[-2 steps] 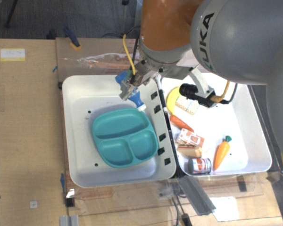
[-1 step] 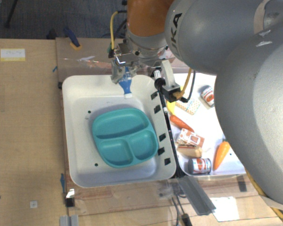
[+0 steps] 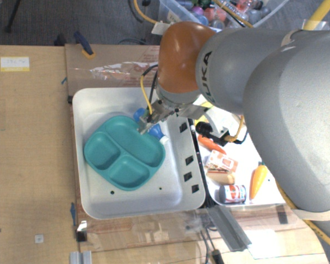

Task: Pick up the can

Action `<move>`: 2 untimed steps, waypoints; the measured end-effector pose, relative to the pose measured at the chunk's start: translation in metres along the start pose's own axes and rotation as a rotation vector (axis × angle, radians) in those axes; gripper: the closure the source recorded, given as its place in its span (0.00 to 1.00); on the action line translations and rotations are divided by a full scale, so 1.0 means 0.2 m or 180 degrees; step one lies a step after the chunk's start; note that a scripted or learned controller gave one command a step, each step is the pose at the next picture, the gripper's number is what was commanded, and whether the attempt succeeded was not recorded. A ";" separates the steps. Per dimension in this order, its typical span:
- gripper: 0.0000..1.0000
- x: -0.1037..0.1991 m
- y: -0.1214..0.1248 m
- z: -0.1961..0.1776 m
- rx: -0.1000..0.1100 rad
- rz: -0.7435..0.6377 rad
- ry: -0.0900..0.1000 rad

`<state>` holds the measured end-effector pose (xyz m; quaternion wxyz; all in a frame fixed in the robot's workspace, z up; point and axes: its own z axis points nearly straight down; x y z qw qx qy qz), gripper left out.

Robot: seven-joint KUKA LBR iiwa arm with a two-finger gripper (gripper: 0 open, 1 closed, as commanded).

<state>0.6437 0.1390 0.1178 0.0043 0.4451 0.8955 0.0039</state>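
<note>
The can [image 3: 232,193], red and white, lies on its side near the front edge of the right bin [image 3: 267,198]. My gripper [image 3: 149,124] hangs over the left bin [image 3: 93,108], at the back right corner of a teal divided plate [image 3: 124,153], far from the can. A small blue object [image 3: 139,115] sits just beside the gripper. The wrist hides the fingers.
In the right bin lie an orange carrot [image 3: 257,180], a red-and-white box [image 3: 221,161], a hot-dog-like piece [image 3: 220,176], an orange-red item [image 3: 213,144] and a black piece [image 3: 202,128]. The big grey arm covers the right bin's back half. A clear tub of toys [image 3: 225,1] stands behind.
</note>
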 end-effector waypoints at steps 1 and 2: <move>1.00 0.28 0.13 -0.16 0.0019 -0.0027 0.0010; 1.00 0.14 0.23 -0.28 0.0017 -0.0183 0.0008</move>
